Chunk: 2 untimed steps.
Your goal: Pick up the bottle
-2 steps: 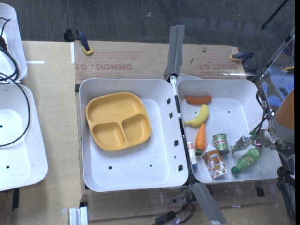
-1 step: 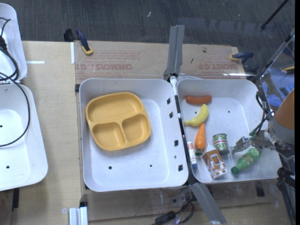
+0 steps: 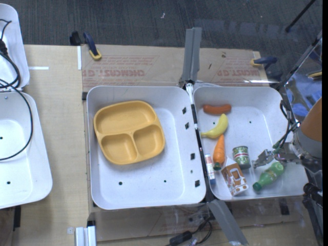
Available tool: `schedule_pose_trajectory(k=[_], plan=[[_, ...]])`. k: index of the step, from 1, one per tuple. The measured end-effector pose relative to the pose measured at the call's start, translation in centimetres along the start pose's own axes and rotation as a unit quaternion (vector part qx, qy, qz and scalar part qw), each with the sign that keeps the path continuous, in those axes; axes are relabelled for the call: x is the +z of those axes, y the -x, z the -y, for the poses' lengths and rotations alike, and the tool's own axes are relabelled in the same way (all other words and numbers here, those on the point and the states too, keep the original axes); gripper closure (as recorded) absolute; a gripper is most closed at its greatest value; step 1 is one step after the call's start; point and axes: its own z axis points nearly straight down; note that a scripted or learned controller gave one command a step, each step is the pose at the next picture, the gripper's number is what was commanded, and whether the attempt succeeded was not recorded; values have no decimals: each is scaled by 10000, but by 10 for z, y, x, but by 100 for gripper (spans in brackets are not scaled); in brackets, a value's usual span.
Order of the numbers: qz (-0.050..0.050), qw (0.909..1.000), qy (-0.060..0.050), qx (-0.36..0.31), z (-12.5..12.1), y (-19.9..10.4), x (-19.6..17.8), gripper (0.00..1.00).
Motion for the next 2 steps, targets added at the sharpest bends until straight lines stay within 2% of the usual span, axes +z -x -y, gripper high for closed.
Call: schedule_pose_trajectory(k=[1,2], plan=[[4,9986,-31,535,-10,-1,-10,0],[14,9999,3,-137,0,0,-1,0]])
